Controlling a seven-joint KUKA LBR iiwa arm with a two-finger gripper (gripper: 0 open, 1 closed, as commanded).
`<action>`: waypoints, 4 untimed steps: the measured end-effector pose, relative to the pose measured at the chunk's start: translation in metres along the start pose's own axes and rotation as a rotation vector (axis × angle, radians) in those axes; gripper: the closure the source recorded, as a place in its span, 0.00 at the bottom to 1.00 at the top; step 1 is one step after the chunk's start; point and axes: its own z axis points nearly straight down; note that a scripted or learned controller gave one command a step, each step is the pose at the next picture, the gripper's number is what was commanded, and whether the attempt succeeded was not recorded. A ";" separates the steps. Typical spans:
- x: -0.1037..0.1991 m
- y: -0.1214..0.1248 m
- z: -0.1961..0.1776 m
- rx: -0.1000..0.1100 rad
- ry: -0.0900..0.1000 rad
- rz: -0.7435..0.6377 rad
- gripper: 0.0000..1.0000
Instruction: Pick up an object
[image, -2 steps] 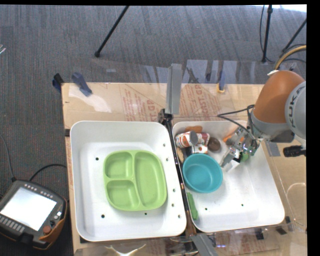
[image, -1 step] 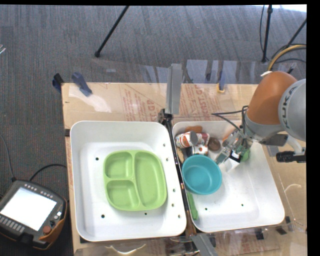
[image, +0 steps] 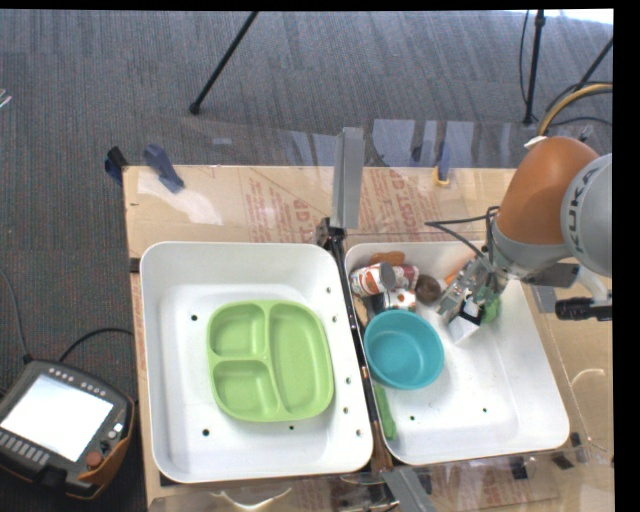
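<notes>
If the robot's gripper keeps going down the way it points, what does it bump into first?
Probably the right bin's white floor, just below the gripper. Something green sits by its tip, but depth is hard to judge.

Grey ribbed carpet (image: 90, 90) surrounds the brown bench (image: 260, 205), with black tripod legs (image: 222, 62) standing behind it.

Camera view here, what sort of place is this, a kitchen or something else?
Most likely a robotics lab, not a kitchen: a grey-and-orange robot arm reaches over two white bins on a bench, a teach pendant lies on carpet, and tripod legs stand behind.
</notes>
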 end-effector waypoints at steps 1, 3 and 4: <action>0.074 -0.049 0.012 0.003 0.002 0.299 1.00; 0.027 -0.061 0.012 0.004 0.003 0.720 0.00; -0.007 0.000 0.012 0.017 0.009 0.873 0.00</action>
